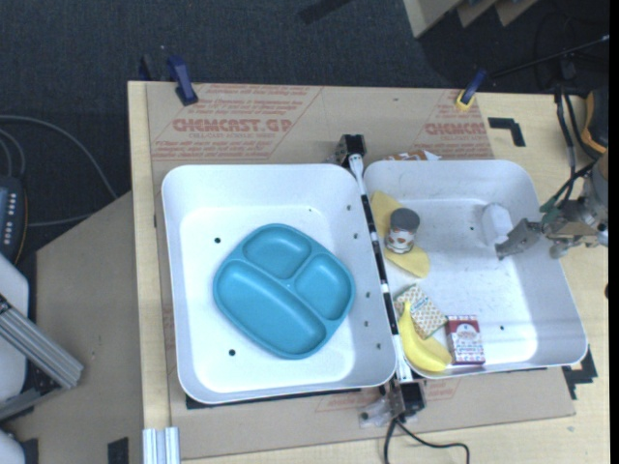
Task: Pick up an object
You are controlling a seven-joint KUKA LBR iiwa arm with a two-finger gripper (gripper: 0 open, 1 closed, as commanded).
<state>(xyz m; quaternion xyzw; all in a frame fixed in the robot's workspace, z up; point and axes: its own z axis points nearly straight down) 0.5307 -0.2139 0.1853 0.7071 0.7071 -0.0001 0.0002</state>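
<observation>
The right bin point(542, 298) holds several small objects. A small can point(402, 230) stands near its left wall on a flat yellow piece point(385, 209). A banana point(423, 348), a checkered packet point(426, 311) and a red and white box point(465, 341) lie at the front left. A pale cup-like object point(495, 221) lies toward the back right. My gripper point(517, 239) reaches in over the bin's right wall, just right of and slightly nearer than that pale object. Nothing visible is held in it.
The left bin point(193, 201) holds a blue divided plate point(281, 289). A black divider clip point(352, 149) sits between the bins at the back. Blue clamps point(181, 80) point(470, 91) stand on the bench's far edge. Cables hang at the right point(571, 133).
</observation>
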